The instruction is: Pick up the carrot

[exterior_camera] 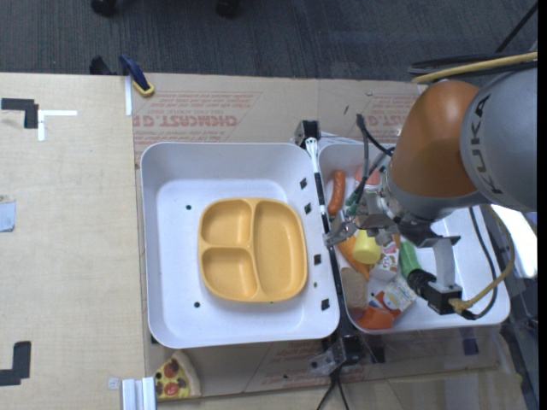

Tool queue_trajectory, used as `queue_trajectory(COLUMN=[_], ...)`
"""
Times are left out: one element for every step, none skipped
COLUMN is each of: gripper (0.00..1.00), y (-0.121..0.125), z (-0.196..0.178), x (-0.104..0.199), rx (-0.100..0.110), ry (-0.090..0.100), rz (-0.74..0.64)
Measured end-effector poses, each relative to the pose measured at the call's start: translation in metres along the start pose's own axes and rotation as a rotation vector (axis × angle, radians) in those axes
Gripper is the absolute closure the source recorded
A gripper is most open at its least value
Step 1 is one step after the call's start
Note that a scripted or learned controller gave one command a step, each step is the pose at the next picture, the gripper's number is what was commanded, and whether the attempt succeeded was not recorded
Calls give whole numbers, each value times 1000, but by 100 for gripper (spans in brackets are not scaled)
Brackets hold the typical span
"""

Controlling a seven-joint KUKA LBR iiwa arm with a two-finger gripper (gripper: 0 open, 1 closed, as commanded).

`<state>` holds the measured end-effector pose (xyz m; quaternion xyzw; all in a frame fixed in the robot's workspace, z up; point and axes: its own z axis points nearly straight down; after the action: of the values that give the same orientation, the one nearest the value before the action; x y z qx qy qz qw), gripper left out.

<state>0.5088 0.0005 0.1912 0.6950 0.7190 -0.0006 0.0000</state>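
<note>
The arm's orange band hangs over the right bin — gripper state: cannot tell. Carrot lies against that bin's left wall — likely light, stiff, smooth; grip mid-length.

1. This is a robotics lab, not a home or a shop: a grey and orange industrial arm marked KUKA reaches over the counter from its right edge.
2. Two white bins sit on flattened cardboard, with black tape marks near the counter's left edge.
3. Loose cables trail by the right bin.
4. Beyond the counter's far edge lie dark carpet and office-chair castors.
</note>
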Motion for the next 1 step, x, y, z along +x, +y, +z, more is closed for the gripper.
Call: queue_trajectory(gripper=[0], y=[0], z=[0], x=[0], rx=[0], ry=[0], rz=[0])
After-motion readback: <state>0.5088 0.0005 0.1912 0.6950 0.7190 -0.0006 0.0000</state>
